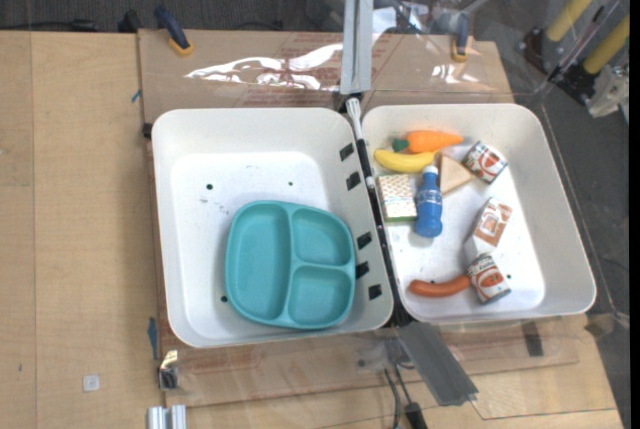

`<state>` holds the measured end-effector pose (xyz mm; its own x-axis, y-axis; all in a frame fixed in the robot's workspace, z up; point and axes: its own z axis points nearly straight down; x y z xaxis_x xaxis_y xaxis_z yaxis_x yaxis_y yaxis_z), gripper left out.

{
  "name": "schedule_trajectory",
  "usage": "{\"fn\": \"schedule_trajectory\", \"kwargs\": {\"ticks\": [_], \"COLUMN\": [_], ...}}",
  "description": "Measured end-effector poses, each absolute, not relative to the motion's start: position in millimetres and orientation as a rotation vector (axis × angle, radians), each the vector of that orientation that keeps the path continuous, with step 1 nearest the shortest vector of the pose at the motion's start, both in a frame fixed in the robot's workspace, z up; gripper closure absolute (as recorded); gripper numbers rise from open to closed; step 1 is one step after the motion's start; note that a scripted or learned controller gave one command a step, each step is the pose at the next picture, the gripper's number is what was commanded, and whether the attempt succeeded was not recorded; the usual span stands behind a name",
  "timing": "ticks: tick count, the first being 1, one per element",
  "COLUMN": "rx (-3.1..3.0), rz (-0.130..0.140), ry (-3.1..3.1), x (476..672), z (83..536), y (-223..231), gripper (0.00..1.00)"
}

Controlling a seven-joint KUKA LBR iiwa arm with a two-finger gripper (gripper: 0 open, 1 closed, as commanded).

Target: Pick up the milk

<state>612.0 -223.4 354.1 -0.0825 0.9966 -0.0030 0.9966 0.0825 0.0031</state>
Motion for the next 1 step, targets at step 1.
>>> {"fn": "schedule_trajectory", "kwargs": {"ticks": [1], "rx": [2.124], "rz": [-0.001], "ry": [2.311], "x": [612.1], "z": [353.5], "y": [-222.5], "gripper": [0.00]}}
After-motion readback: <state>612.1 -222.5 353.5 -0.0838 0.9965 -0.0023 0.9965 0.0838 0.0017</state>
